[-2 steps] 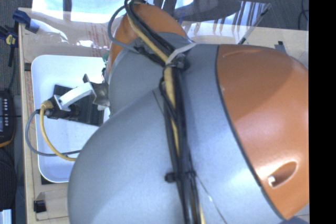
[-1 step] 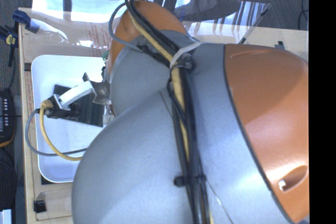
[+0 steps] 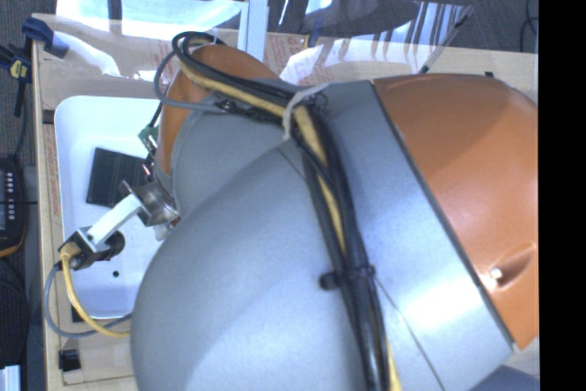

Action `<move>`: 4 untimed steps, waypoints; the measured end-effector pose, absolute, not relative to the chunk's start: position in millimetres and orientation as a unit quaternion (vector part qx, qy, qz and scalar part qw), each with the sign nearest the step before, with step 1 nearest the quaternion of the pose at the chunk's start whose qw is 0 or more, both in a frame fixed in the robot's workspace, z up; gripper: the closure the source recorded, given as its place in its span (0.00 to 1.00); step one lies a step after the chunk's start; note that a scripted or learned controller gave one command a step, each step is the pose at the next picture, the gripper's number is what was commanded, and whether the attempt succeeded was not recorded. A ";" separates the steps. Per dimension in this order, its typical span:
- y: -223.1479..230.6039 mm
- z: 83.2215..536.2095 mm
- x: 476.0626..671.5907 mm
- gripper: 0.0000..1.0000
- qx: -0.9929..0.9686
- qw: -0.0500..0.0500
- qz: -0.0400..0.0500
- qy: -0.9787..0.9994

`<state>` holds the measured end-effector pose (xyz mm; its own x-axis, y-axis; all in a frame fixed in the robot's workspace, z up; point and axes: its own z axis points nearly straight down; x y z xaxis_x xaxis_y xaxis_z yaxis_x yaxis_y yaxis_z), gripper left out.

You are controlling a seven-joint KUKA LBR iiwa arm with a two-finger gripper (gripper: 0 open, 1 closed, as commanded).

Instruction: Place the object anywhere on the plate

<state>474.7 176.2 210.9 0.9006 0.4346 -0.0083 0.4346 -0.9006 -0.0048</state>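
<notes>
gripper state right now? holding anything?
Tool: cannot be told. The grey and orange arm covers most of the left white bin, near a dark flat rectangular object.

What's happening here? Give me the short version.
The grey and orange arm reaches in from the right and looms over the bench, covering most of it. At the left, the left white bin holds a flat dark object. A yellow cable loops near the bin's front edge. Nothing here shows the object being gripped or placed yet.
</notes>
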 end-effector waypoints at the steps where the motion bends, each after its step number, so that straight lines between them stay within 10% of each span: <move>1: 193.7 313.0 476.1 1.00 -0.972 0.000 0.000 -0.237; 2: 176.4 246.3 508.5 1.00 -0.963 0.001 0.005 -0.271; 3: 219.1 245.3 474.4 1.00 -0.952 0.001 0.005 -0.307; 4: 207.6 298.9 489.4 1.00 -0.956 0.000 0.001 -0.293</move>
<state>489.4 207.6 298.9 0.8280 0.5607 -0.0025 0.5607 -0.8280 -0.0016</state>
